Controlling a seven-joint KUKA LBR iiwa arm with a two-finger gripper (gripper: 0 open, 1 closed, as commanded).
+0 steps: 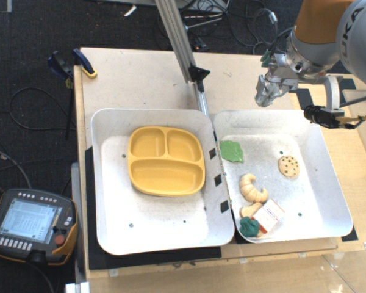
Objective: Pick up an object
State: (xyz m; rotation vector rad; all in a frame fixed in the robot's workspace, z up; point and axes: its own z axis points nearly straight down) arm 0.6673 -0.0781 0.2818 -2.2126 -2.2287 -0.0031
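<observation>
- Gripper (268,96) hangs above the far rim of the right bin (329,163); nothing between its fingers; jaw state cannot be told from this view.
- Green leaf (232,151) lies below-left of the jaws, nearest item.
- Cookie (288,166) sits below, slightly right.
- Croissant (254,188), small box (269,216) and green lump (250,226) lie further below.
- Yellow divided plate (166,161) sits in left bin (110,182), well left of jaws.

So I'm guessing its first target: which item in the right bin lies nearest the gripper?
The cookie, probably. It lies alone toward the bin's far right, below the gripper. The green leaf is a close rival; the croissant and the rest sit nearer the front.
</observation>
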